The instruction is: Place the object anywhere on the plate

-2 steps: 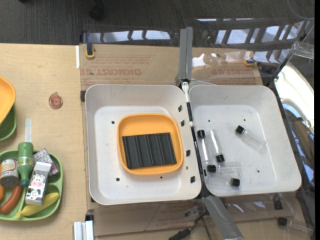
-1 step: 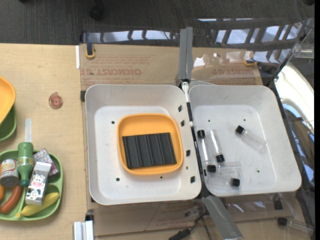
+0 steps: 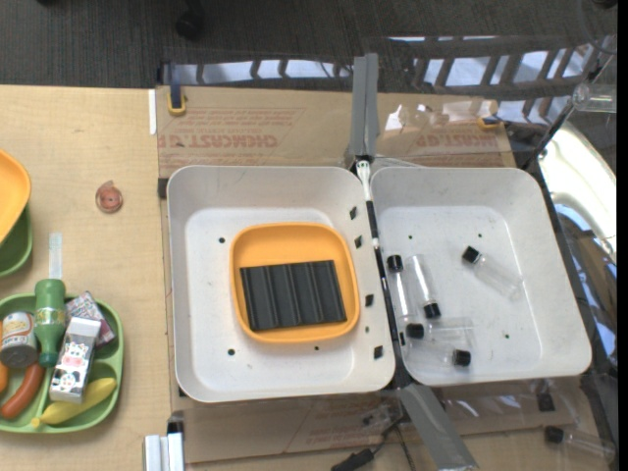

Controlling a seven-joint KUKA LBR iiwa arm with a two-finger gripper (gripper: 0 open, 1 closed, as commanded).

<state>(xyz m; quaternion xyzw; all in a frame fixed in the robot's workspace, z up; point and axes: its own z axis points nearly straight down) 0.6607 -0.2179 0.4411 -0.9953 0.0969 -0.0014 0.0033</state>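
1. The dark grey ribbed slab (image 3: 293,294) lies flat on the orange-yellow plate (image 3: 289,235). It covers most of the plate's middle, and its ridges run from the near side to the far side.
2. The plate's rim shows on all four sides of the slab. The slab sits wholly within that rim.
3. The plate rests on the floor of the left white bin (image 3: 196,292), roughly in its middle and apart from the bin's walls.
4. The right white bin (image 3: 530,224) stands just beside the left one, their inner edges meeting along a centre seam.
5. Several clear vials with black caps lie scattered in the right bin. One vial (image 3: 488,268) lies towards the middle, and a longer vial (image 3: 420,285) lies nearer the seam. Another vial (image 3: 440,331) lies close to the near wall.
6. Both bins sit on brown cardboard (image 3: 255,130), which lies on the pale wooden worktop (image 3: 78,145).
7. Well to the left, on the worktop, a green tray (image 3: 110,386) holds toy food. A green bottle (image 3: 49,317) stands upright among it.
8. A small pink thing (image 3: 109,197) lies alone on the worktop. An orange bowl (image 3: 10,199) is cut off at the left edge.
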